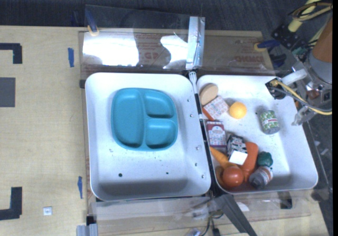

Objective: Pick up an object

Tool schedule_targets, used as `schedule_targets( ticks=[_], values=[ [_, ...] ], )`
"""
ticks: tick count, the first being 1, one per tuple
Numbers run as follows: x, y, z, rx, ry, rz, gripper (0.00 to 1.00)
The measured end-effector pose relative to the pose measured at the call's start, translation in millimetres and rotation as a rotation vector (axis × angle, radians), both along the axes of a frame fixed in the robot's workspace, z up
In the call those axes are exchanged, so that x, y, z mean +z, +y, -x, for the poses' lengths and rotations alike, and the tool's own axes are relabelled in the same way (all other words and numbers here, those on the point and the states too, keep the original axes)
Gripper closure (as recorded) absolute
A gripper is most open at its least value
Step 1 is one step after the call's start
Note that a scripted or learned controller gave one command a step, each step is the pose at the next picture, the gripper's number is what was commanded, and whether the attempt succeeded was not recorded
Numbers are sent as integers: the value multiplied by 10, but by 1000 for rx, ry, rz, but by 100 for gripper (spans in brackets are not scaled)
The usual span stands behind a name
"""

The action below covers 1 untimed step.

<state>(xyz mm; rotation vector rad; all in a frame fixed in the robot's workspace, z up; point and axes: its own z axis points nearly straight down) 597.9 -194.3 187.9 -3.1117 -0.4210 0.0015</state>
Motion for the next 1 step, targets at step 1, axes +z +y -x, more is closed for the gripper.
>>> schedule_targets(
  ticks=[1],
  values=[
    [80,16,-1,2,3,-3,100]
  ],
)
